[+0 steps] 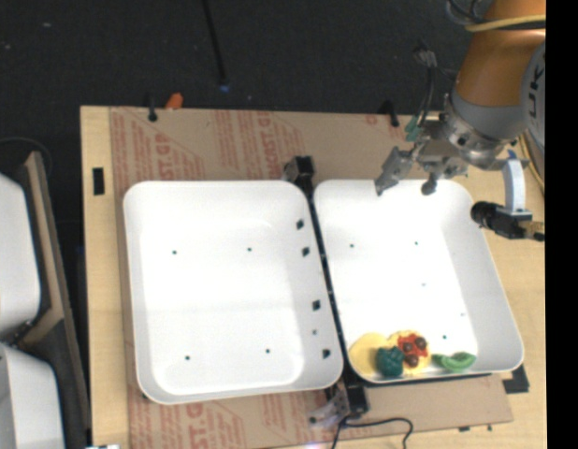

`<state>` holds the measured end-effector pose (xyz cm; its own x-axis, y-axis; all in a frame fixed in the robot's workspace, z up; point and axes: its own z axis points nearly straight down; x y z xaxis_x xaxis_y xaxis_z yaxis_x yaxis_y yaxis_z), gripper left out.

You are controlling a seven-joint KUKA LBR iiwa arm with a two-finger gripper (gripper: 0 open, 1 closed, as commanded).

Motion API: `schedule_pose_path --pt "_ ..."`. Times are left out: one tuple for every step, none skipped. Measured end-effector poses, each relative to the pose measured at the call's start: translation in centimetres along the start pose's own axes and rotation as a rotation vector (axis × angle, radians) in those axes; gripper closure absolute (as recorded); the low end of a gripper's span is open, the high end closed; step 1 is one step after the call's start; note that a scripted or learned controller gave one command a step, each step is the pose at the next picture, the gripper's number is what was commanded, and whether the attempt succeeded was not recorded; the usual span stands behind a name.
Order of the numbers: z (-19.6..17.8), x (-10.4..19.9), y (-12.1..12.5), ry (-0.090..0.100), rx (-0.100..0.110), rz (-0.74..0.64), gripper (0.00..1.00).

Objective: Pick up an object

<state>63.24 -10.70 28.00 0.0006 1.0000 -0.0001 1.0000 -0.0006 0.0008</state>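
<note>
A small heap of toys lies in the near corner of the right bin [476, 251]: a yellow flat piece [366, 351], a teal lump [390, 363], a red object [412, 344] and a green piece [455, 360]. My gripper [405, 183] hangs over the far edge of the right bin, well away from the heap. Its two fingers stand apart, open, with nothing between them.
The left bin [139, 251] sits beside the right one, with a row of black clips [312, 251] along the seam between them. Both rest on a cardboard sheet [223, 143]. A black fitting [495, 217] juts out at the right bin's right rim.
</note>
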Motion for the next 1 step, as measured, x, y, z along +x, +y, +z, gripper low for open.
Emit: schedule_pose_path --pt "-0.37 -1.47 -4.53 0.000 0.000 0.002 0.00"
